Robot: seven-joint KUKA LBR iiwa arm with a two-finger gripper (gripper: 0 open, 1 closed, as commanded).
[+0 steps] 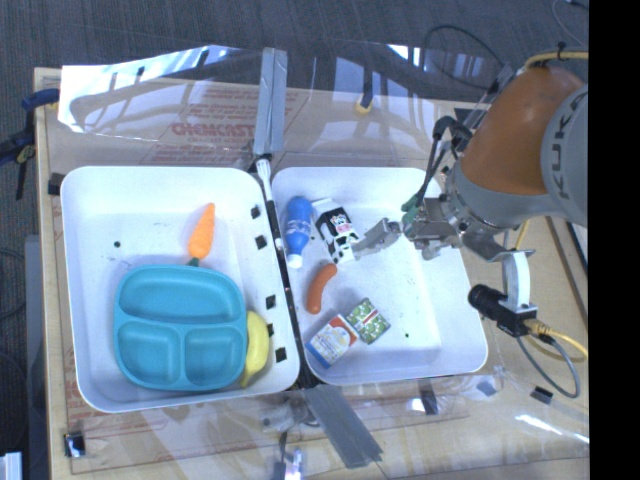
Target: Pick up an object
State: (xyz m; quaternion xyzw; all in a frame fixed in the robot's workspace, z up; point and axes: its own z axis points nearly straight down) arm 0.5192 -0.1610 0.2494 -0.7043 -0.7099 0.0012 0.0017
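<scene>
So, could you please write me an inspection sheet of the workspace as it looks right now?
Surface: bench under a clear sheet, bearing the left bin and the right bin side by side.
Job's things, right bin: blue bottle, black-and-white carton, sausage, green-and-red carton, small white-and-blue carton.
Job's things, left bin: carrot, teal divided tray, banana against the tray's right edge.
Clutter: nothing seen.
Gripper: gripper low over the right bin beside the black-and-white carton; hold not visible.
Cables: yellow cable and black cables at the right.
Surroundings: dark carpet.
</scene>
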